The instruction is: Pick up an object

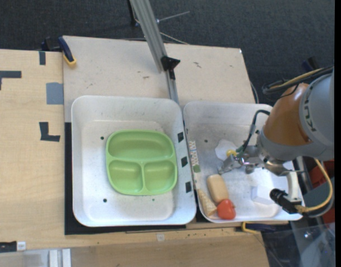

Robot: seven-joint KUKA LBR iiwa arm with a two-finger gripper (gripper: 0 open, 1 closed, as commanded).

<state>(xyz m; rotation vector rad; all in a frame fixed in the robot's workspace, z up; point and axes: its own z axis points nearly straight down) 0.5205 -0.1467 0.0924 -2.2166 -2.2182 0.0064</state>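
Reaching in from the right, the arm (295, 121) had its gripper (235, 163) low inside the right bin (215, 113), near the bin's middle. Whether the gripper was spread or pressed together, I could not tell; the parts were too small and cluttered. Nothing was visibly pinched.

Right bin contents:
- crumpled white object (225, 149), touching or just beside the gripper tip, on its far-left side
- tan bread-roll-shaped object (217, 187), near the front edge, just in front of the gripper
- red tomato-like object (226, 209), at the front rim, touching or just beside the tan one
- long thin box (193, 159) lying along the left wall, with print on its face, too small to read
- flat pale pieces (262, 196) on the floor toward the front-right corner, hard to make out

Left bin (84, 149) held a green three-compartment plate (141, 161), roughly centred, lying flat, compartments bare. A few dark specks were on the bin floor around it.

Both bins sat side by side on the desk (114, 65), rims touching at the middle. A blue-and-yellow clamp (67, 50) sat at the desk's far-left corner. A grey metal pole (151, 29) ran from the far edge down to the seam between the bins, with a black bracket (169, 63) on it. Dark tape marks (48, 131) were on the wood panel left of the bins. No brand or label was legible anywhere.
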